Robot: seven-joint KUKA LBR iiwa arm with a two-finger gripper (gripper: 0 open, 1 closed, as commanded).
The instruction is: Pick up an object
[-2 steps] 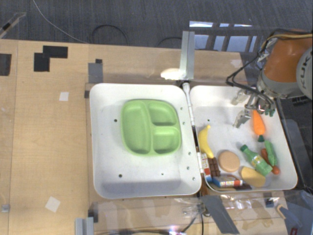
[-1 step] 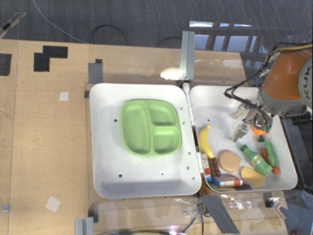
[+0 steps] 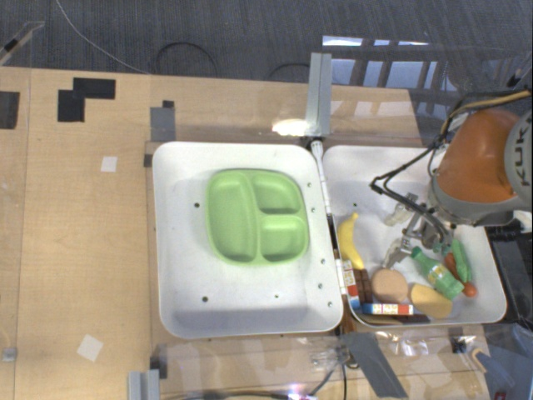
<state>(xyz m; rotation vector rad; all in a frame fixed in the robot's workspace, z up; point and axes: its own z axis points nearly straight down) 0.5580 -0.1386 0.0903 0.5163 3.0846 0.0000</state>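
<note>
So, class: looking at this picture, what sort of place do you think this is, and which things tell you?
Probably a robotics lab test bench: a robot arm reaches over two white bins, one holding a green divided plate, the other toy food like a banana.

Grey arm [image 3: 518,152] with a broad, rounded orange band above the wrist. Dark lettering, partly cut off, on the grey shell. Thin black cables looping from the band. Small metallic hand [image 3: 410,238] of silvery linkages and slim fingers.
</note>
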